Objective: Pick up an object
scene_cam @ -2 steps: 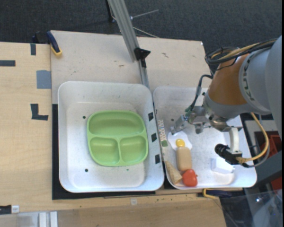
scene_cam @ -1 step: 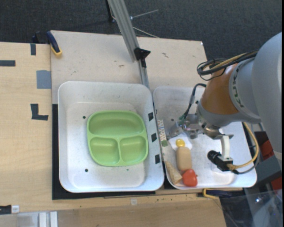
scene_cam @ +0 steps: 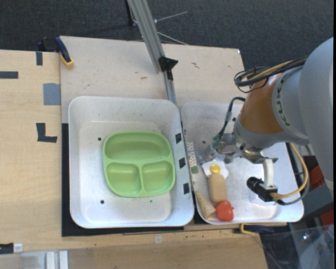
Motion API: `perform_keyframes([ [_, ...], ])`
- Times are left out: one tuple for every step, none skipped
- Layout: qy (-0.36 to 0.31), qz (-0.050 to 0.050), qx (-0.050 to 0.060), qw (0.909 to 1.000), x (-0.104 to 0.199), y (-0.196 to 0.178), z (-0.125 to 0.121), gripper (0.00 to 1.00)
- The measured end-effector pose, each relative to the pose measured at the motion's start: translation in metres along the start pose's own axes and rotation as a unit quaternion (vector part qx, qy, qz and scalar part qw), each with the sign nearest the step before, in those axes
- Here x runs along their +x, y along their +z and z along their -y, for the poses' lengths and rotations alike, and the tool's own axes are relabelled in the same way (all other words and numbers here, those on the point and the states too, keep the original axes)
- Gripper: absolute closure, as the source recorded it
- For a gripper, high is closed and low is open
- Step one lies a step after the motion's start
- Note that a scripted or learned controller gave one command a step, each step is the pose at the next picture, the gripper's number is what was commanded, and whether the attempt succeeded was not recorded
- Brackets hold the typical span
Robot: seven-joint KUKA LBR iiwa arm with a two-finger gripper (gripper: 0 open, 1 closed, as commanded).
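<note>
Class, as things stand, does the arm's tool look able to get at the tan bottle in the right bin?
Probably yes: the tool hangs just above the tan bottle, nothing lies over it, though a red ball crowds its lower end.

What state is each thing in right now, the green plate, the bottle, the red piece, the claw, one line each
green divided plate: right side up, flat in the left bin, nothing in its compartments
tan bottle: lying on its side in the right bin, yellow cap pointing to the far side
red piece: resting at the bottle's base, near the front wall
claw: low over the right bin, just beyond the bottle's cap; grip hidden
</note>
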State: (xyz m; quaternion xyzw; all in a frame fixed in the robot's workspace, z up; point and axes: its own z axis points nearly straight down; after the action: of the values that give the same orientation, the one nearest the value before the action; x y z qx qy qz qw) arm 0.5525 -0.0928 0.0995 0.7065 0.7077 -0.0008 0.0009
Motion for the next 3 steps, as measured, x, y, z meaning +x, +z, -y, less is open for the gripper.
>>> perform_keyframes([
  [0.000, -0.001, -0.002, 1.0000, -0.001, -0.062, -0.006, 1.00],
  [0.001, -0.001, -0.001, 1.0000, -0.006, -0.105, -0.008, 1.00],
  [0.000, -0.001, 0.000, 1.0000, -0.006, -0.110, -0.008, 1.00],
])
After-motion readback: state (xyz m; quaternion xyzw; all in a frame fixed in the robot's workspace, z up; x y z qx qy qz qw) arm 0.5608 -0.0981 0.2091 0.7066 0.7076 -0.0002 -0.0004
